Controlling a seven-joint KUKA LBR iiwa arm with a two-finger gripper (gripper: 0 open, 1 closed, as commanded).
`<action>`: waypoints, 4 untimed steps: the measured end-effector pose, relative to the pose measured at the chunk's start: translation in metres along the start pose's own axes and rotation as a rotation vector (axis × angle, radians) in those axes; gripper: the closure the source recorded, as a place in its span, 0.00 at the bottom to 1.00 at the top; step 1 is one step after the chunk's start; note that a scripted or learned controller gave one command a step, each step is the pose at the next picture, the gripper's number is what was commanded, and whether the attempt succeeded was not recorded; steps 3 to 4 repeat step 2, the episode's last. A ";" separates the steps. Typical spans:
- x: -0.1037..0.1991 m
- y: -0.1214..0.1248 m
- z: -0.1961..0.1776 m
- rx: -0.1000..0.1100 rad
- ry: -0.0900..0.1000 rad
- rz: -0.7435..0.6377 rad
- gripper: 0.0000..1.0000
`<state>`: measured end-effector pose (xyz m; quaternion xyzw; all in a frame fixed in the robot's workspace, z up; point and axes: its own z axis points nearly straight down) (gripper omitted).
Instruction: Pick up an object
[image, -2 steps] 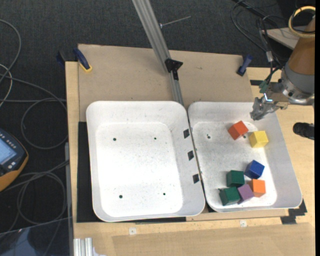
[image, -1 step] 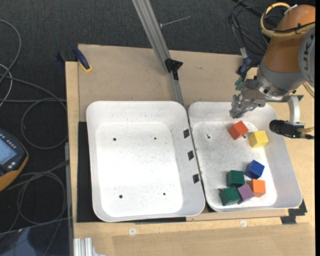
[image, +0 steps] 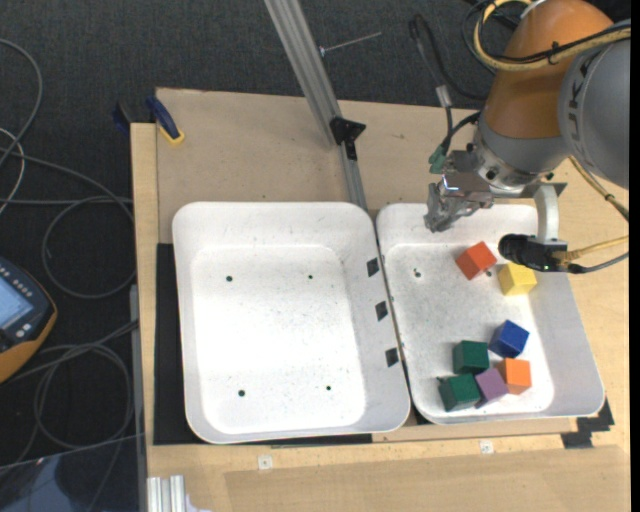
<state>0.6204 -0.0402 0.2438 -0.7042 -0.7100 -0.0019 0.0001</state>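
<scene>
My gripper (image: 440, 218) hangs over the far left part of the right bin (image: 420, 330), with nothing seen between its fingers. An orange-red cube (image: 476, 260) lies just to its right and nearer the camera. A yellow cube (image: 517, 279) sits further right. At the bin's near end lie a blue cube (image: 511, 337), an orange cube (image: 517, 374), a purple cube (image: 491, 384) and two dark green cubes (image: 470, 356) (image: 459, 391), packed close together.
The left bin (image: 270, 320) is beside the right one, joined by black clips (image: 381, 310). A slanted metal post (image: 315, 80) rises behind the bins. A blue and yellow tool (image: 164, 119) lies at the bench's far left corner.
</scene>
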 end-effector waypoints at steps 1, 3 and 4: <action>0.058 -0.001 -0.009 0.000 0.000 0.000 1.00; 0.106 -0.002 -0.011 0.001 -0.001 0.002 1.00; 0.106 -0.002 -0.011 0.001 -0.001 0.002 1.00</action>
